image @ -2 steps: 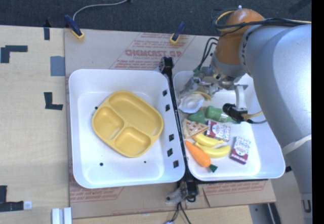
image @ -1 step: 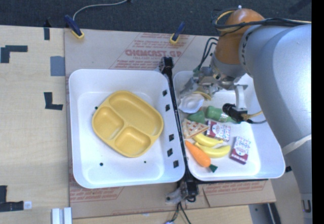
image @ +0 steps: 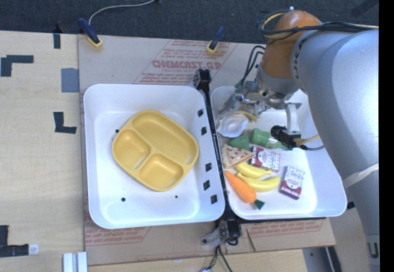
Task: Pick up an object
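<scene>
The grey arm with the orange band (image: 289, 43) reaches down into the right-hand shallow white bin (image: 326, 200), and its two-finger gripper (image: 241, 106) sits low over the bin's upper left corner. The metal parts there blur together, so whether the tool is apart or together cannot be told, and no object can be made out in its grasp. A pale, clear plastic cup or wrapper (image: 233, 125) lies just beside the tool tip; contact is unclear. Below it lie a green toy vegetable (image: 241, 141), a slice of toy pizza (image: 236, 155), a red and white carton (image: 266, 159), two yellow toy bananas (image: 257, 177), an orange toy carrot with a green stalk (image: 241, 188) and a second small red carton (image: 292, 181). The left-hand white bin (image: 101, 191) holds a yellow plastic divided tray (image: 155, 149), lying flat near its middle
</scene>
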Robot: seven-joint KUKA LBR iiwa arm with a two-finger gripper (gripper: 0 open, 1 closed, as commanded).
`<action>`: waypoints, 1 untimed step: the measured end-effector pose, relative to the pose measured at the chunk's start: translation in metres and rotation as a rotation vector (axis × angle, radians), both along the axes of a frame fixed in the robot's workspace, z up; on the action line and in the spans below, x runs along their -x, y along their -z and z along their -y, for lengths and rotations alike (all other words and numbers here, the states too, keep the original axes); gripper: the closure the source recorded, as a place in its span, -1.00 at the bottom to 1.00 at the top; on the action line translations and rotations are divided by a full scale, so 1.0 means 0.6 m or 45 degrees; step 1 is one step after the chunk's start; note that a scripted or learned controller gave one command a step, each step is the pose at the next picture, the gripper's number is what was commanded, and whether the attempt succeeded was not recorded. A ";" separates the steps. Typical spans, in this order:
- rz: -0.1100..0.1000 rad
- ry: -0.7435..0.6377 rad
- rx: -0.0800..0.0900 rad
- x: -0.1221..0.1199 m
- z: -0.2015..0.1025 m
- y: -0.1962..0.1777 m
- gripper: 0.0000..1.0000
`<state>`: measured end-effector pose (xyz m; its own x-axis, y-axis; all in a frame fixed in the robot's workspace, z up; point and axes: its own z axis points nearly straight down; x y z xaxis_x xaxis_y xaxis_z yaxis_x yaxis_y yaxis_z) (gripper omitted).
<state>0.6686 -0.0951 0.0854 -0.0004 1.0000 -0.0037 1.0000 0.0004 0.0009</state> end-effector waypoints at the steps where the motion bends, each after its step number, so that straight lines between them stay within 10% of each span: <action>1: 0.000 -0.002 -0.002 0.000 0.004 0.000 -1.00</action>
<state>0.6688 -0.0975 0.0856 -0.0017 1.0000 -0.0020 1.0000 0.0017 0.0013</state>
